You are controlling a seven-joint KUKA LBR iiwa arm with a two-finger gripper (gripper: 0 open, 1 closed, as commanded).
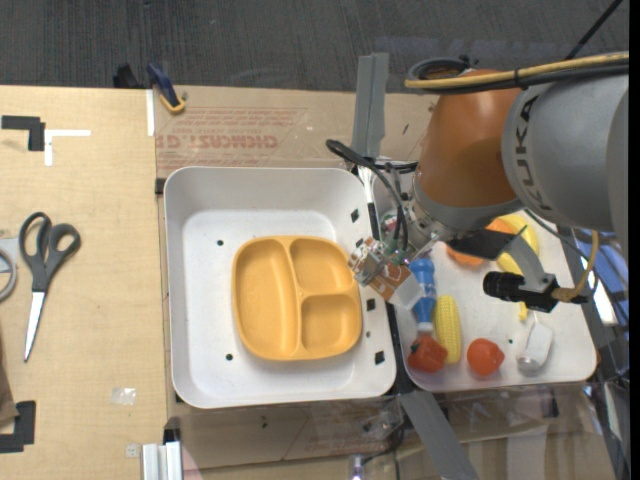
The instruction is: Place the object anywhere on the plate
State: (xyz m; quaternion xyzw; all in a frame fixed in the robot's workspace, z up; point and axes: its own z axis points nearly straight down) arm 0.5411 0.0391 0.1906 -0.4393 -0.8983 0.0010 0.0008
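The hand [378,264], its grip impossible to tell here, should clear the bin wall [383,313] and lower squarely over the yellow plate [296,298].

Scissors [40,268] lie flat on the wooden bench [90,368], well left of my bins. A blue-and-yellow clamp [166,88] sits near the cardboard sheet [240,133].

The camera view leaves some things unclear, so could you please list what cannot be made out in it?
- Gripper: small and cluttered at the bins' shared edge; whether it holds anything is unclear.
- Right bin: the arm covers its upper part and whatever lies there.
- Blue object: partly under the gripper, too small to identify.
- Scissors: something beside them is cut off by the left edge.
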